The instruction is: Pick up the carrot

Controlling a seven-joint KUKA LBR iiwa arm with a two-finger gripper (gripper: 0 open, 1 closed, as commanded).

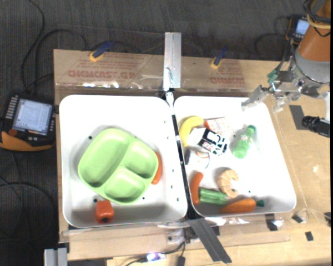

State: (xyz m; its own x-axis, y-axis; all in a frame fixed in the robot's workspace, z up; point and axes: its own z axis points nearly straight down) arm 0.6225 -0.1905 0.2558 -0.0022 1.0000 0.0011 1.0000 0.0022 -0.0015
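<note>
The carrot [238,205] is orange with a green stub at its right end. It lies flat along the near wall of the right bin [277,148], just in front of a green vegetable [213,196]. My gripper [265,101] hovers over the far right corner of that bin, well away from the carrot, with its two fingers spread open and nothing between them.
The right bin also holds a banana [190,125], a black-and-white packet [213,140], a green bottle [243,141], a croissant-like piece [229,182] and a red sausage-like piece [195,185]. The left bin [72,115] holds a green divided plate [117,164], an orange piece [157,169] and a red item [104,210].
</note>
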